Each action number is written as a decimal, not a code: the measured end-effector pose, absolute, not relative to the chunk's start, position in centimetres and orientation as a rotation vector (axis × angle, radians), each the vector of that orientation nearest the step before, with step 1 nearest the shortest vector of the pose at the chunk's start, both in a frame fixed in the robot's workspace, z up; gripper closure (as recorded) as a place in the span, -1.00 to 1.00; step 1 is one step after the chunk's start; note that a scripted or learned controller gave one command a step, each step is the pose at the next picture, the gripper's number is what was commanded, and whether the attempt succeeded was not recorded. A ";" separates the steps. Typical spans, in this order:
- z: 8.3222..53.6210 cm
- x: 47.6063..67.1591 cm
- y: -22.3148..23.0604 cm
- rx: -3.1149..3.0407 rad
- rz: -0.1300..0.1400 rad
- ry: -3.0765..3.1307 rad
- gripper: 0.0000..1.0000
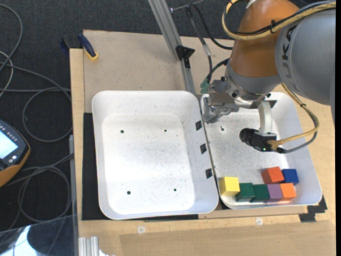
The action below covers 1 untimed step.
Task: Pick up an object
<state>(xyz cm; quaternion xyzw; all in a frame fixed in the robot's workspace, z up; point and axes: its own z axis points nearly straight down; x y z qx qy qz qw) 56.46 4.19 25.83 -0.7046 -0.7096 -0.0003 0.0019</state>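
**Arm over the right bin, blocks clustered at the near edge**

The grey arm [298, 41] with its orange band [261, 31] reaches in over the right bin [303, 143], and the gripper [216, 111] hangs at that bin's far left corner, right beside the rim it shares with the left bin [144, 153]. Whether the gripper is wide, narrow or carrying anything, I cannot tell; the wrist hardware covers it from this angle.

The blocks sit well apart from the gripper, toward the camera and to its right, packed along the right bin's near edge. The yellow block [230, 185] is the closest to it, almost straight below in the picture. Beside that lies a green block [246, 190], then a second green block [261, 191], a purple block [275, 191] and an orange block [287, 190], touching in a row. Behind the row rest a red-orange block [273, 174] and a blue block [290, 175], side by side.

Just right of the gripper, a small black camera unit [254, 138] hangs off the wrist over bare bin floor, a yellow cable [298, 136] trailing from it.
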 end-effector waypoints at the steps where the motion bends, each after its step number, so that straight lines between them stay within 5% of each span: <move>1: 24.2 54.5 8.3 -2.212 0.003 -2.224 1.00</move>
